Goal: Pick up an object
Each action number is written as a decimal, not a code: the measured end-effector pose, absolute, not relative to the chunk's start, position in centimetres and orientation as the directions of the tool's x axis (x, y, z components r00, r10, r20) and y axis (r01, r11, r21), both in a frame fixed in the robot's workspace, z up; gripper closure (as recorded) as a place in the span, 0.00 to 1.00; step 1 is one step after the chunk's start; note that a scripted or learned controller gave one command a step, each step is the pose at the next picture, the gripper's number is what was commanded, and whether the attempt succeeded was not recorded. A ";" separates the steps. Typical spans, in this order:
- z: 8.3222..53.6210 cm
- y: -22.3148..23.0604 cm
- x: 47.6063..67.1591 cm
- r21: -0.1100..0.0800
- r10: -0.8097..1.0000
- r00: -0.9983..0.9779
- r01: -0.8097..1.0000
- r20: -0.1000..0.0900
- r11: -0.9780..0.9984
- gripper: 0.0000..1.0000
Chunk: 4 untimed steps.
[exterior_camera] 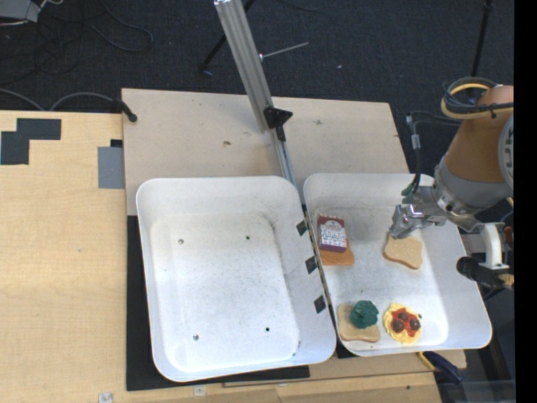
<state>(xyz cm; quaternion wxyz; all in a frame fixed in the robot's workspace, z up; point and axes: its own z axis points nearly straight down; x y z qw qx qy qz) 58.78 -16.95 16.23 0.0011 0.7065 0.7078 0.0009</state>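
Careful: your gripper [406, 225] hovers at the toast slice [404, 252], finger state unclear; flat bread could slip from a shallow pinch.

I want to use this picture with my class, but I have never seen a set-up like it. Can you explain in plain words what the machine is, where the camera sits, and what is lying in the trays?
The picture comes from one camera fixed above a bench, looking down at a slant. On the bench are two shallow white trays: a left bin and a right bin. The grey machine with the orange band is a robot arm reaching in from the right. Its gripper, which has two jaws, sits low over a tan bread-like piece in the right bin. The picture does not show the gripper holding anything. That bin also holds a small dark red packet lying on an orange piece, a green lump on a tan slice, and a yellow piece with red bits. They look like toy food.
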 end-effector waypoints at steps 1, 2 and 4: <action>22.5 -16.7 59.3 0.005 1.000 -0.001 1.000 -0.001 0.001 1.00; 28.8 -17.1 59.2 0.005 1.000 -0.001 1.000 -0.002 0.001 1.00; 27.7 -6.5 57.4 -0.004 1.000 -0.004 1.000 0.003 0.004 1.00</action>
